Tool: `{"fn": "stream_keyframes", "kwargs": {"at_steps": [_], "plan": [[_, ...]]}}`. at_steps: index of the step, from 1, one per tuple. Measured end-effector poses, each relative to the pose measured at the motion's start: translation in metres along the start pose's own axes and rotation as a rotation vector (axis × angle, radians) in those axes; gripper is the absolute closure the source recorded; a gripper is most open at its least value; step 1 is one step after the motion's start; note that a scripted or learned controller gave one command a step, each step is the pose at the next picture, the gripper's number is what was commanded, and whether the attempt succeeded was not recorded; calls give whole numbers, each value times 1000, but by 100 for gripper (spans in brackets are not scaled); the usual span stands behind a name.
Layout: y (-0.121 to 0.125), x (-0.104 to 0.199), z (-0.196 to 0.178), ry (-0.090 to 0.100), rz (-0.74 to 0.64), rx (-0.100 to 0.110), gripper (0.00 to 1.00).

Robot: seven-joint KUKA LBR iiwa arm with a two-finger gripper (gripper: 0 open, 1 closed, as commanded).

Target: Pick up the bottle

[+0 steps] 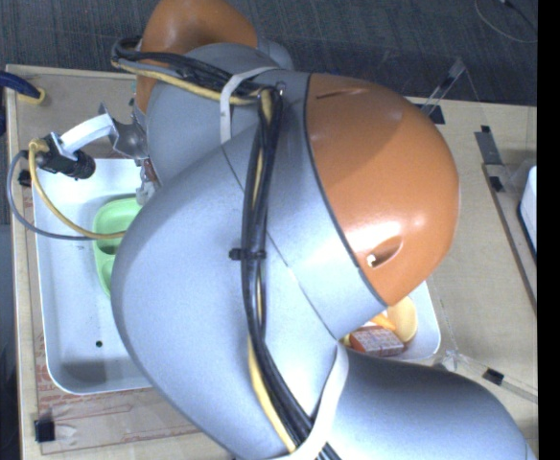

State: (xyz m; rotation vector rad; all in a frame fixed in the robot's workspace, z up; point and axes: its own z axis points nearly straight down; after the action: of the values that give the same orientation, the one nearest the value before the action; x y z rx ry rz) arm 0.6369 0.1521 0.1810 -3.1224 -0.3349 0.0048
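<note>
Camera view looks down past the arm [261, 257], whose grey body and orange dome cover most of the bench [472, 190] and nearly all of the right bin [431, 338]. The wrist end reaches over the upper part of the left bin [64, 314], where the gripper [144, 175] hangs below a white fitting and a black connector with a yellow cable [45, 195] looping from it. Whether its fingers are spread or closed cannot be told: the arm's own bulk hides most of them, and nothing can be seen between them.

A light green item [115, 223], possibly the bottle, lies in the left bin just beside and below the gripper, its right side hidden under the grey arm link. Its shape is too far covered to name it with any certainty, and it is unclear whether the gripper touches it.

At the lower right, in the corner of the right bin that peeks from under the orange dome, sit a yellow rounded object [402, 316] and a brown-orange boxy object [376, 341], touching or nearly touching each other. Blue clamps [11, 86] hold the bench's far left corner
</note>
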Motion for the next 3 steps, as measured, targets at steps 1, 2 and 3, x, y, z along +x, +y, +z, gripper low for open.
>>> {"fn": "stream_keyframes", "kwargs": {"at_steps": [1, 2, 3], "plan": [[6, -18, 79, 0, 6, 1, 100], [22, -4, 82, 6, -76, 25, 100], [10, 9, 89, -1, -131, 2, 100]]}}
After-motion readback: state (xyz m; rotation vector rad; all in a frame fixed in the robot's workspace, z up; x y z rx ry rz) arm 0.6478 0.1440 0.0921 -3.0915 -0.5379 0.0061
